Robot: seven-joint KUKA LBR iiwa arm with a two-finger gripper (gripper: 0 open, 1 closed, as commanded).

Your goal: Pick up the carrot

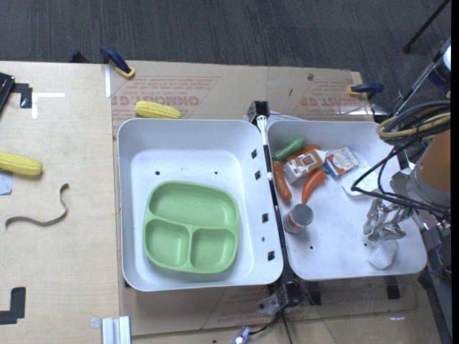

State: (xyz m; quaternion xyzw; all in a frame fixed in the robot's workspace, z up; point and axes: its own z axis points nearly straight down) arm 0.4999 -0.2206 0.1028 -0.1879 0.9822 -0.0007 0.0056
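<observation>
Gripper: your gripper (385, 224) hangs at the 4 o'clock side of the right bin (344, 267), low over the bin floor; whether it is released or clenched, you cannot tell from this slant.
Load: nothing orange shows at the gripper, so judge the carrot as not picked.
Near the gripper: a pale translucent object (381, 255) lies just below it on the bin floor; too blurred to identify.
Carrot, position: the carrot (312, 184) lies toward 10 o'clock from the gripper, well apart from it, near the right bin's middle.
Carrot, look: orange, slender, slightly curved, lying at a slant, lower tip pointing to 7 o'clock.
Neighbours: an orange-and-white carton (302, 165) touches its upper end; a second orange piece (282, 181) lies along the bin's left wall; a green vegetable (289, 148) sits at 11 o'clock of the carton; a small can (298, 217) stands just below the carrot's lower tip.
Risk 1: you may close on the second orange piece instead, since the two look alike and lie near each other.
Risk 2: a descent could clip the carton or can, because both crowd the carrot.
Risk 3: the narrow round body may roll out of a grip taken off-centre.
Left bin: a green divided plate (192, 228) sits in the left bin (143, 142); not involved.
Counter: two corn cobs (158, 110) lie on the counter (57, 264).
</observation>
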